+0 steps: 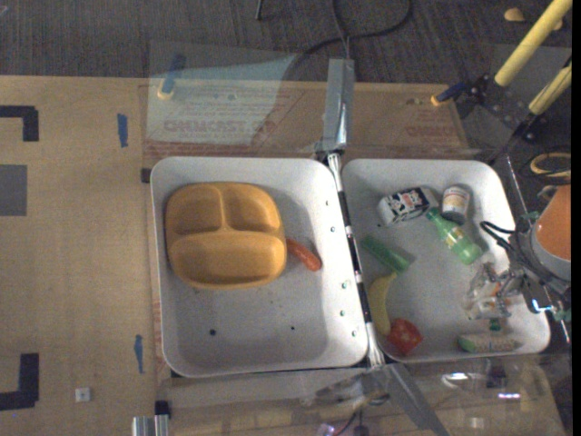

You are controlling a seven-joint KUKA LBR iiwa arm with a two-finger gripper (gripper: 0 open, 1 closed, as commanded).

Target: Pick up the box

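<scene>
Two white bins side by side on the counter [73, 243].

Left bin [263, 334]: we see a yellow-orange divided tray [224, 234] in its upper left part. A small orange piece, carrot-like [305, 255], lies touching the tray's right edge.

Right bin [436, 298]: the box [406, 204], a small black-and-white carton, lies on its side near the bin's far edge, left of middle. Nothing is touching it. Just to its right stands a small can [456, 200], near but apart. Below the can a green bottle [457, 237] lies tilted, neck toward the box. A dark green piece [386, 254] lies below the box. Under that is a banana [381, 302], close to the bin's left wall, and then a red piece [405, 335] at the near edge. A pale green piece [487, 342] lies near the bin's near right corner.

The arm [556, 234] comes in at the right edge, orange band showing. The gripper [493, 291] is over the right side of the right bin, between the bottle and the pale green piece and well apart from the box. It reads as a tangle of metal and cable; we cannot tell whether it is spread or closed, and we see nothing held in it.
</scene>
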